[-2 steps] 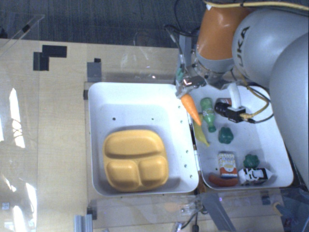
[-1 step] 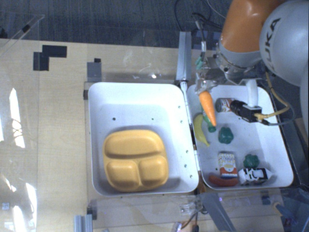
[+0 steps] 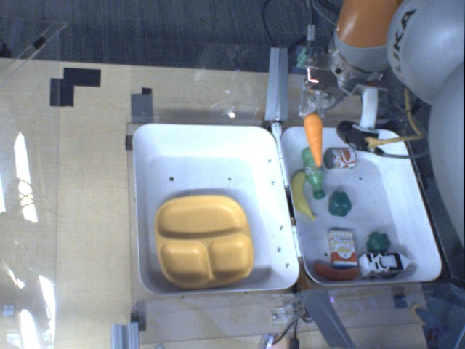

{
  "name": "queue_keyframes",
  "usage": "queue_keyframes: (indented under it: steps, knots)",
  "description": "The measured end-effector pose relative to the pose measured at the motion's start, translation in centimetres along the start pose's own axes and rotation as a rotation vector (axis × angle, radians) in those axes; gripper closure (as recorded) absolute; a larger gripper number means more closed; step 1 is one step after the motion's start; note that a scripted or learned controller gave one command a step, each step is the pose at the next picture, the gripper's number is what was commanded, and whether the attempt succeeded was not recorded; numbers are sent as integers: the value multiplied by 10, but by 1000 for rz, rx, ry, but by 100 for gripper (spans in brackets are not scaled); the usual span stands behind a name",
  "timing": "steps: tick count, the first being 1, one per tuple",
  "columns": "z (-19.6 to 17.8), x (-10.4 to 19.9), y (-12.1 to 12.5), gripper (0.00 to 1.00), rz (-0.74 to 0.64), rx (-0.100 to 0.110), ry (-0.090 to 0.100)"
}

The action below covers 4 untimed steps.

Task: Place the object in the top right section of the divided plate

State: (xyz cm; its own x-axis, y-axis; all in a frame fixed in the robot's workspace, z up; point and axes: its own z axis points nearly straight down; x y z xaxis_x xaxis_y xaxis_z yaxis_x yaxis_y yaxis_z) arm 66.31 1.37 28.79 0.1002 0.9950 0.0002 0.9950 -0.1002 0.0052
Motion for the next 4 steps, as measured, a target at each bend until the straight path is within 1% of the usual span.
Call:
queue_keyframes:
  steps: [1,2,3,4]
  knots:
    - [51,46,-72,100,-52,4,1]
    - [80,54,-31,100,-81,2,0]
    - [103,46,-34,100,-19,3,1]
    - [93,76,-116,100,105,5,1]
